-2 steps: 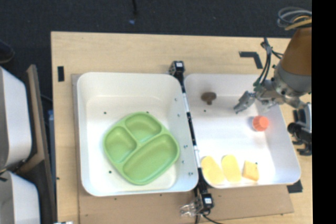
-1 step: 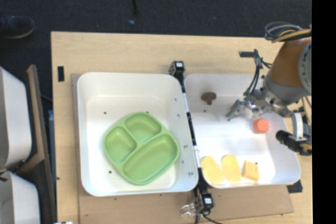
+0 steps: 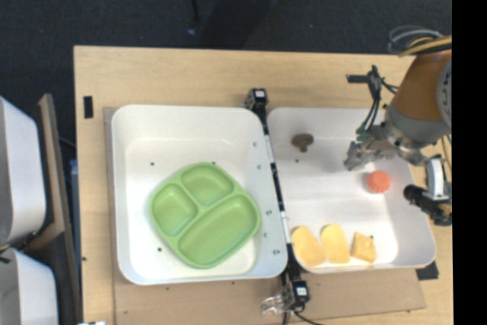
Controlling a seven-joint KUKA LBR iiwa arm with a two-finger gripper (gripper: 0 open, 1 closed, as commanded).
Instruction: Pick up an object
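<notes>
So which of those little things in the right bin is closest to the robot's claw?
The round orange-red ball, just below and right of the gripper. The brown piece lies farther left, and the three yellow pieces sit along the bin's near edge.

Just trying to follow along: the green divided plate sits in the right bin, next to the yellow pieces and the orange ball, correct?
Not quite. The camera view shows the green divided plate in the left bin. The yellow pieces and orange ball are in the right bin.

small orange ball (image 3: pixel 379 181), right bin (image 3: pixel 411 243)
</notes>
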